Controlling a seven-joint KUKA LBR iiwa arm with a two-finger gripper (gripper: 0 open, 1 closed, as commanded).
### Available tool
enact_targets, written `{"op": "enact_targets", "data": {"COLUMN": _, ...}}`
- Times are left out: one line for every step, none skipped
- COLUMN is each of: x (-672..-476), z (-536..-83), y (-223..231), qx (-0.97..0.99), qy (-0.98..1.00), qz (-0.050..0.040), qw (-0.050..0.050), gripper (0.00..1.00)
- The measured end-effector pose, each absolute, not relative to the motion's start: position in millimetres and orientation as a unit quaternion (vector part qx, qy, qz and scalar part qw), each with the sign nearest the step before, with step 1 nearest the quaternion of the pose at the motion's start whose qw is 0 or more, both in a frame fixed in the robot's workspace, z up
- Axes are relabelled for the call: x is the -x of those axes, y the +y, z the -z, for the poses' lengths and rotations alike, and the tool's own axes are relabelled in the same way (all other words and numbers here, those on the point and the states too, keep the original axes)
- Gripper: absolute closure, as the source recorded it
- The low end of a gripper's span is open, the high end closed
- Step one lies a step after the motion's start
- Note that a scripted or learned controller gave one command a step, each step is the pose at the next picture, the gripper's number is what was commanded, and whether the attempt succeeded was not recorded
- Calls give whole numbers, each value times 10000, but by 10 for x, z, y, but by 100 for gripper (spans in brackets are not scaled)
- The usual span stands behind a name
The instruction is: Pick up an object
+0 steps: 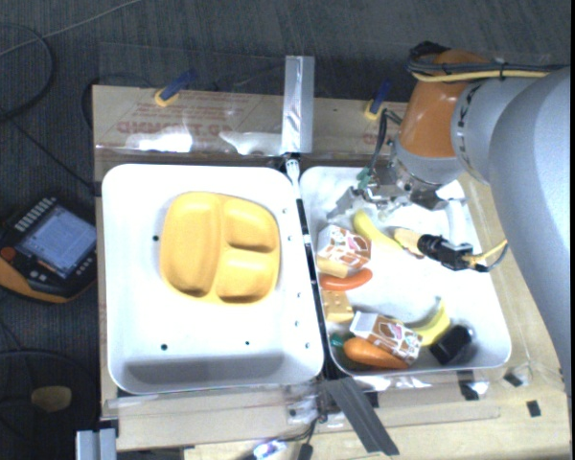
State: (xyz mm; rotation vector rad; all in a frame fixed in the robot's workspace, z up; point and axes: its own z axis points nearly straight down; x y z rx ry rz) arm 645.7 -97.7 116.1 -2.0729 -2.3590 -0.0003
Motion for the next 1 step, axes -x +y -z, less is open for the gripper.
{"op": "enact_targets", "data": {"x": -6457, "z": -1246, "y": -968, "qx": 6600, "qy": -7513, "qz": 8, "qw": 19, "gripper": 100}}
